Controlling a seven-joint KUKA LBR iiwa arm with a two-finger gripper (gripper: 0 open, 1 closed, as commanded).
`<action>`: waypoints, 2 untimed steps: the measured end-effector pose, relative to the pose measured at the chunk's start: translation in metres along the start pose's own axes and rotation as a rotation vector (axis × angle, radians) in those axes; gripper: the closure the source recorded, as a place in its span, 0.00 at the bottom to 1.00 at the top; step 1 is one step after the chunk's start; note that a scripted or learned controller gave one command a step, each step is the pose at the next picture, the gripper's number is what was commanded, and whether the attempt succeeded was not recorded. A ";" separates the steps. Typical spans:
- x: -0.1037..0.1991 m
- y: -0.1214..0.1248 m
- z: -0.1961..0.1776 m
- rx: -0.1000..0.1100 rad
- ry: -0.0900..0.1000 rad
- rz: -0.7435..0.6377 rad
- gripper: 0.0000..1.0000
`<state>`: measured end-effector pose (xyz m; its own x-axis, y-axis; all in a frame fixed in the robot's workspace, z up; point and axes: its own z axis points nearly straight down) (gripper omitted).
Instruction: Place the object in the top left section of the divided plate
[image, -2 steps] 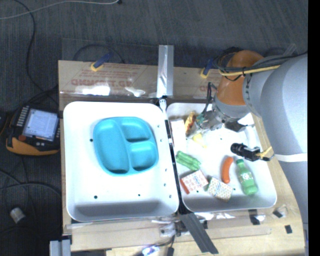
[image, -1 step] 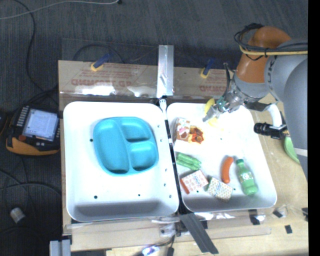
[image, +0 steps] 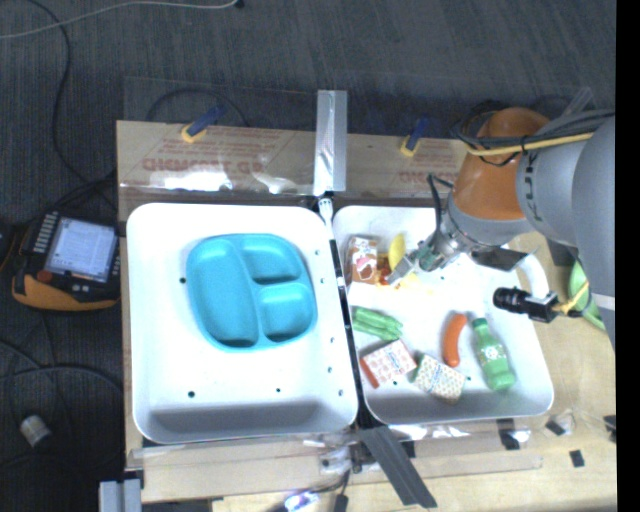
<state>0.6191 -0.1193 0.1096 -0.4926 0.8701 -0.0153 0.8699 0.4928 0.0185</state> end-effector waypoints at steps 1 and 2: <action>0.000 0.008 -0.002 0.018 0.012 0.216 1.00; -0.012 0.034 0.007 0.052 0.026 0.133 1.00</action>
